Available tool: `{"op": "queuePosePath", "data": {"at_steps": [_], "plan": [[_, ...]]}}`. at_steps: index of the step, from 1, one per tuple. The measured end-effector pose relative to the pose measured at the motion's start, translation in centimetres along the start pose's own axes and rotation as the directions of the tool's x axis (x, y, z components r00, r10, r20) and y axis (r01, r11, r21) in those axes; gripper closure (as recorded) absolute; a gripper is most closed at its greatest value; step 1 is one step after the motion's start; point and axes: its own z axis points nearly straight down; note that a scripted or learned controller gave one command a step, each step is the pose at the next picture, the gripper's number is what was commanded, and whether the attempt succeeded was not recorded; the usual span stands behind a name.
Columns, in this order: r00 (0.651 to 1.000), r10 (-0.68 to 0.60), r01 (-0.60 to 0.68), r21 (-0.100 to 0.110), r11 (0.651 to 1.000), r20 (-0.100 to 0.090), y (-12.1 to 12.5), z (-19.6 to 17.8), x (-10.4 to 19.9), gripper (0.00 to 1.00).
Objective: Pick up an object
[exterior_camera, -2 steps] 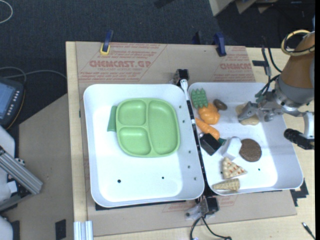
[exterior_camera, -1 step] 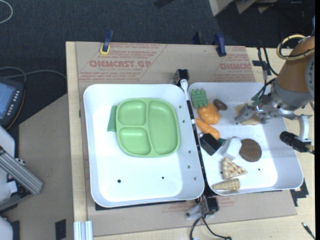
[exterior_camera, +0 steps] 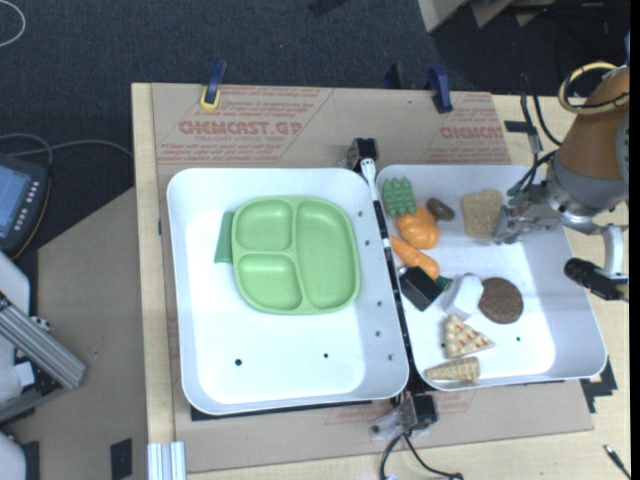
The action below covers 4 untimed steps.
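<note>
From here the gripper [exterior_camera: 512, 220] hangs low in the right bin [exterior_camera: 560, 353] just beside the tan slice [exterior_camera: 483, 211], its grip impossible to tell.

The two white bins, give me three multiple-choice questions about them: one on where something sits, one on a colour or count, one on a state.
1. Where is the green plate?
A. left bin
B. right bin
C. on the bench outside both bins

2. How many sections does the plate have?
A. two
B. three
C. five

3. How does the plate lie?
A. flat, open side up
B. upside down
C. standing on edge

Answers:
1 A, it lies in the left bin, apart from the toy food.
2 B, two small sections and one long one show.
3 A, its hollows face the camera.
</note>
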Motion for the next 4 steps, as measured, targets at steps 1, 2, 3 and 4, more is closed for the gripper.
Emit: {"op": "queuePosePath", "data": {"at_steps": [1, 2, 3, 4], "plan": [[1.000, 0.000, 0.000, -0.008, 1.000, 0.003, 1.0, -6.1, 0.1, 1.00], [1.000, -0.001, 0.001, -0.008, 1.000, 0.003, 2.1, -11.7, 0.6, 1.00], [1.000, 0.001, -0.001, -0.004, 1.000, 0.002, 2.2, -13.0, 0.6, 1.00], [1.000, -0.002, 0.002, 0.003, 1.000, -0.001, 1.6, -13.0, 4.8, 1.00]]}}
